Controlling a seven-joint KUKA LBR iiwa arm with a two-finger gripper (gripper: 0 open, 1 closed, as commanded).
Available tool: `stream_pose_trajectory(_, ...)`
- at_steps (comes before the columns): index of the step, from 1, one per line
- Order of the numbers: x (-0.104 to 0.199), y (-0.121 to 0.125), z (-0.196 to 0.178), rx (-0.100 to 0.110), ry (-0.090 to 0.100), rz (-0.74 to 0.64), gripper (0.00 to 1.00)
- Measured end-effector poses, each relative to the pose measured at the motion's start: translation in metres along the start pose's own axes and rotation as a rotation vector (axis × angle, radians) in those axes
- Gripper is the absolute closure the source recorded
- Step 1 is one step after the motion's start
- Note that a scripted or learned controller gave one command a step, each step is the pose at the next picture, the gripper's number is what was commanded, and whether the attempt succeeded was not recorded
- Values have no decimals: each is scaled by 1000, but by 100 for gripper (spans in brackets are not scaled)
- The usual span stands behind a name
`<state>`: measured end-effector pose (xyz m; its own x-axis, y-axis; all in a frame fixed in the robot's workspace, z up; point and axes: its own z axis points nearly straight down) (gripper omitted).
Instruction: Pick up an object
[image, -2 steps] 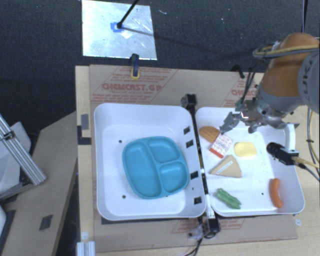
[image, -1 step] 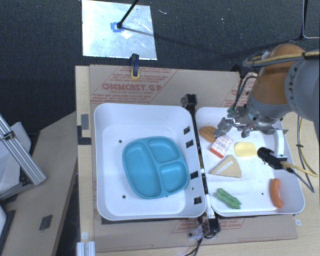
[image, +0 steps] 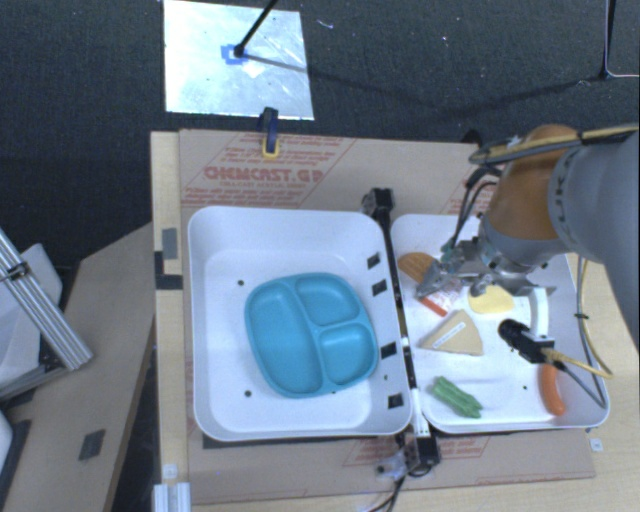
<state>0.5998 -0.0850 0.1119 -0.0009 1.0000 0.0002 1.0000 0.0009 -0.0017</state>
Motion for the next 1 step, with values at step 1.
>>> stream_pose_trajectory(1, 0, 2, -13, -4, -1, 0, 100)
